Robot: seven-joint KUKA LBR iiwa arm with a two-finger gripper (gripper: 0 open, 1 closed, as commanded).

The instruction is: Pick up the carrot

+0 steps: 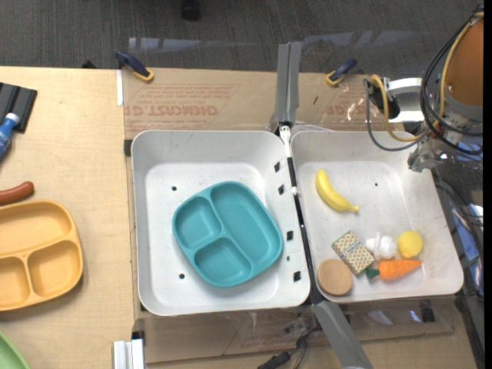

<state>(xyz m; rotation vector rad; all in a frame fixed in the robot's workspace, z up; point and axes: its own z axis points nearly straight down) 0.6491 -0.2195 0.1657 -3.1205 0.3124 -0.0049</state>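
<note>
The carrot point(397, 269), orange with a small green top, lies flat in the front right corner of the right bin point(384, 154), its green end toward the left. My gripper point(424, 157) hangs at the bin's back right edge, below the arm's orange band point(467, 64). It is well behind the carrot and apart from it. Nothing shows in its grasp.
Close around the carrot lie a yellow lemon point(410, 243), a white lump point(380, 245), a patterned packet point(354, 252) and a brown disc point(334, 277). A banana point(334, 191) lies further back. The left bin point(154, 206) holds a teal divided plate point(225, 233). Cables point(384, 106) hang behind the right bin.
</note>
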